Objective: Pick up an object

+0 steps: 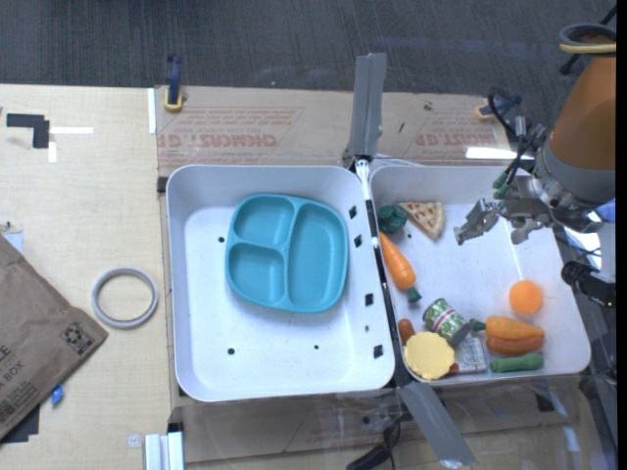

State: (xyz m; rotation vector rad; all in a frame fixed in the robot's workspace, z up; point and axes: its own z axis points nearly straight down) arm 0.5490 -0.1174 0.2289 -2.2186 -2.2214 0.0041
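Observation:
My gripper (pixel 474 225) hangs over the upper middle of the right bin (pixel 460 274), fingers spread open with nothing between them. To its left lies a pizza slice (pixel 423 217), with a green toy (pixel 392 218) beside that. A carrot (pixel 397 262) lies along the bin's left wall. An orange ball (pixel 526 297) rests below and to the right of the gripper. Along the front edge sit a small can (pixel 444 316), a yellow round piece (pixel 429 355), an orange vegetable (pixel 512 333) and a green bean (pixel 516 363).
The left bin (pixel 196 331) holds a teal divided plate (pixel 289 253). A tape roll (pixel 124 296) and a brown cardboard box (pixel 34 346) lie on the bench to the left. A grey divider (pixel 368 116) stands behind the bins.

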